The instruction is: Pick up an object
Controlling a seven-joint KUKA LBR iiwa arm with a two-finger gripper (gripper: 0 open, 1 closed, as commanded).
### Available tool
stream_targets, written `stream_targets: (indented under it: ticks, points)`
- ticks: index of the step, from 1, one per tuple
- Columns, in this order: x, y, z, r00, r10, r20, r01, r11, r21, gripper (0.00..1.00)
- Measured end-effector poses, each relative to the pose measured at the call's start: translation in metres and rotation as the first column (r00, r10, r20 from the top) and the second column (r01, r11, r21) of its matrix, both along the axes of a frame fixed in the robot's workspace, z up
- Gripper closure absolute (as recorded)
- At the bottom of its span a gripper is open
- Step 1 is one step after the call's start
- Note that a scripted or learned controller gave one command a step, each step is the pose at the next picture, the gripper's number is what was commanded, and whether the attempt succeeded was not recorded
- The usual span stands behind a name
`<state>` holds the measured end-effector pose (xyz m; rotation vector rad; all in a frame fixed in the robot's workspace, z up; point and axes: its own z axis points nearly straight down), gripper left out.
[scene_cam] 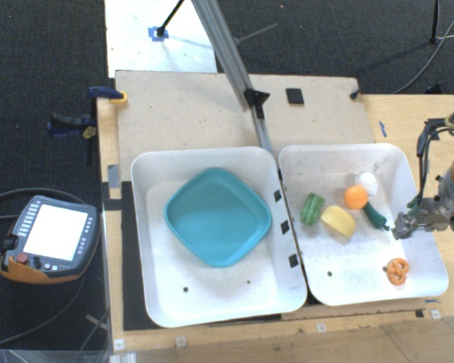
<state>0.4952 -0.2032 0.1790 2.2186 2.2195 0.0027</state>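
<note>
Camera view, gripper (399, 228) beside orange ball (355, 197), pretzel (397, 271)

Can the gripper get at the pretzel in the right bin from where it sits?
Probably yes. The gripper sits at the right bin's right edge, and the pretzel lies apart from the other items with bare floor around it.

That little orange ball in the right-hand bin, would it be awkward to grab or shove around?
Probably a bit. The orange ball looks round and smooth, so a push would likely send it rolling. It sits against the white egg-shaped piece and a dark green piece, so nudging it may shift those too. It looks small, so probably light.
</note>
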Motion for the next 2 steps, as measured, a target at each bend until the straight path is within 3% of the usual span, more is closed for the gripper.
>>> stream_targets:
  ticks: [1, 2]
  points:
    - [-0.008, -0.002, 0.057, 1.000, 0.000, 0.002, 0.000, 1.000, -0.001, 1.00]
    - [-0.007, -0.002, 0.074, 1.000, 0.000, -0.001, 0.000, 1.000, 0.000, 1.00]
